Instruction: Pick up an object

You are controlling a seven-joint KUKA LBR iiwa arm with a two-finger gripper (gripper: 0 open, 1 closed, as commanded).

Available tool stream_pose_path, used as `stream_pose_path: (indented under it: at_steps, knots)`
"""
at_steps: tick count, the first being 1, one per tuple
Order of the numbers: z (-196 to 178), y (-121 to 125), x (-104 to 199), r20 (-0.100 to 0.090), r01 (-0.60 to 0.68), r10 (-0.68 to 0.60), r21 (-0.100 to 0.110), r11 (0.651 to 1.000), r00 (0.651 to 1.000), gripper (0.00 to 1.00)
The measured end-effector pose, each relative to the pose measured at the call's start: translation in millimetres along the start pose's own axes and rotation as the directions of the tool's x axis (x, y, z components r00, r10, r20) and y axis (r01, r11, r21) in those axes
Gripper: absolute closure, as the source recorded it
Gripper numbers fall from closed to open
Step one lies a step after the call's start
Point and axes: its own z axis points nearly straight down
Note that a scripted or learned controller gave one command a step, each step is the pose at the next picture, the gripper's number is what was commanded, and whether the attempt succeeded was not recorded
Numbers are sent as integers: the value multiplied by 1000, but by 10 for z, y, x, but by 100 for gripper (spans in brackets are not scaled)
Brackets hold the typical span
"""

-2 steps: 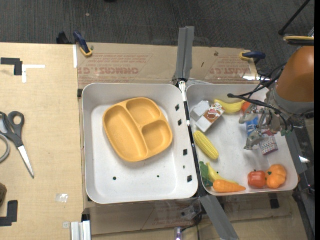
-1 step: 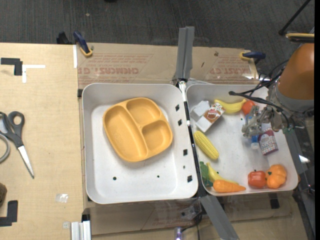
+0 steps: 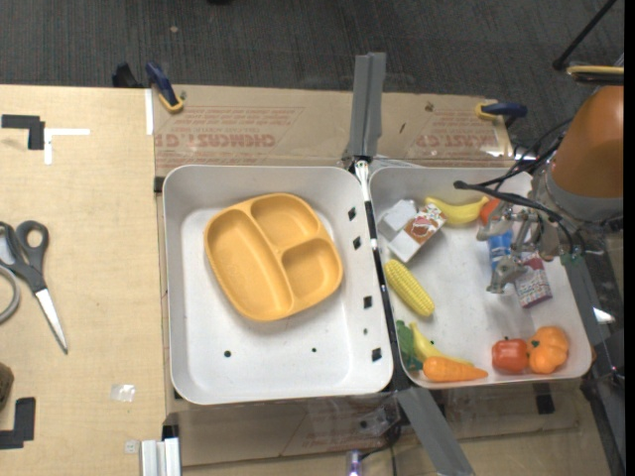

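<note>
The right bin (image 3: 476, 317) holds several toy foods. A white carton (image 3: 410, 229) and a banana (image 3: 451, 209) lie at its back, and a corn cob (image 3: 409, 288) lies along its left side. At the front are a carrot (image 3: 452, 370), a red pepper (image 3: 510, 355) and an orange pepper (image 3: 548, 350). My gripper (image 3: 504, 271) hangs low over the bin's right half, right beside a pink and white packet (image 3: 534, 287) and a small blue item (image 3: 499, 247). The wrist hides whether anything is held.
The left bin (image 3: 198, 345) carries a yellow divided plate (image 3: 273, 254). A grey divider (image 3: 369, 107) runs between the bins at the back. Scissors (image 3: 38, 284) lie on the wooden bench at the far left. Blue clamps (image 3: 164, 87) hold the cardboard behind the bins.
</note>
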Motion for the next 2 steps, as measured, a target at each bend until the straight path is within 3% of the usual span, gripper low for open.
stream_pose_path:
  at_steps: [1, 2]
  knots:
    - [208, -47, -343, -7, -58, 58, -2, 998, 998, 0]
    - [212, 37, 21, -10, -52, 52, -2, 999, 999, 0]
